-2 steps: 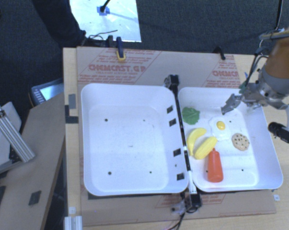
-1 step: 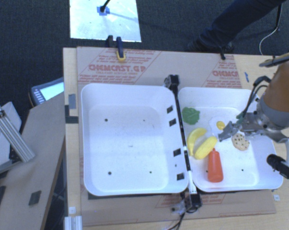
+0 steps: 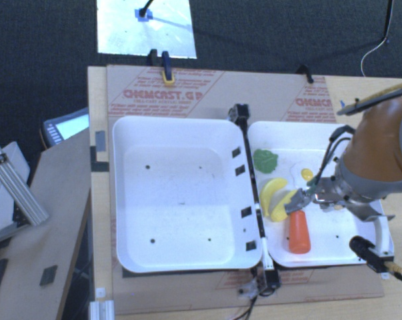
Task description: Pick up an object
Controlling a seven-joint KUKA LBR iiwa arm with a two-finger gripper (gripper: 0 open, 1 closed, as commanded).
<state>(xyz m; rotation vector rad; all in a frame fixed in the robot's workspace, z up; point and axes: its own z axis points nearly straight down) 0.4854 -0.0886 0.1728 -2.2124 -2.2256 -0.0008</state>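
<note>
My gripper point(image 3: 298, 201) reaches in from the right and hangs low over the right bin point(image 3: 321, 131). Its dark tip sits just above the top end of an orange carrot-shaped object point(image 3: 299, 233) and right beside a yellow banana point(image 3: 275, 197). Nothing shows held between the fingers. A green leafy toy point(image 3: 266, 159) lies at the bin's upper left. A small yellow piece point(image 3: 307, 175) rests near the bin's middle, partly behind the arm's cables.
The left bin point(image 3: 124, 179) stands beside the right one, with black clips point(image 3: 244, 172) along the divider between them. The orange-banded arm point(image 3: 381, 155) covers the right bin's right side. A cardboard sheet point(image 3: 187, 89) lies under both bins.
</note>
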